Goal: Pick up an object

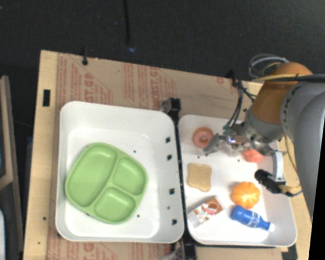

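Observation:
In the right bin (282,229), my gripper (218,143) hangs low over the far side, just right of a pink donut (202,137). A small red object (253,156) lies under the wrist, partly hidden by it. A slice of toast (199,176) sits in front of the gripper. An orange (245,194) and a blue bottle (250,218) lie toward the near right. A small printed snack box (206,211) rests at the near left of the bin. I see nothing lifted off the bin floor.
The left bin (69,121) holds a green divided plate (106,182). A black divider (175,169) runs between the bins. The grey arm with its orange band (278,93) covers the right bin's far right corner.

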Motion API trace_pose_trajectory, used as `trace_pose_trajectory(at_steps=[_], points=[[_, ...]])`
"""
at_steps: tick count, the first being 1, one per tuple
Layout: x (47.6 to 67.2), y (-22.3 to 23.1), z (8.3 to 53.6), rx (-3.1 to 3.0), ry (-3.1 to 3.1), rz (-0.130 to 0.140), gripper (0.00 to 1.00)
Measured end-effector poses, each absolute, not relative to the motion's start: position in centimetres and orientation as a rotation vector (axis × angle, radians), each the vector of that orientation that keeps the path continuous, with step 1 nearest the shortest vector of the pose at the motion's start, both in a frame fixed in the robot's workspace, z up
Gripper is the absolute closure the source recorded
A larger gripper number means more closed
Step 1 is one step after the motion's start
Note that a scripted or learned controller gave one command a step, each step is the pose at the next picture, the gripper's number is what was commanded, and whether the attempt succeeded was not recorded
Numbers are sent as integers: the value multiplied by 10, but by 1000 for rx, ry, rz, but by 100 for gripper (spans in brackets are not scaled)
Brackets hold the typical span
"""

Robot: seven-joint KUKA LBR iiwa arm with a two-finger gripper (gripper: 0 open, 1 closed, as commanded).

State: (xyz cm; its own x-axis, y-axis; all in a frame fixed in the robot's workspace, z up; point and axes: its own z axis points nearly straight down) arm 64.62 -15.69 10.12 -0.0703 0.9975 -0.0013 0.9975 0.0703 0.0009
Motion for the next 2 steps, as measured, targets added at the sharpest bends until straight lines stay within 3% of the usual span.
trace_pose_trajectory(at_steps=[1, 2], points=[[618, -93, 101, 2218, 2226, 1, 0], [571, -98, 101, 2223, 2220, 0, 0]])
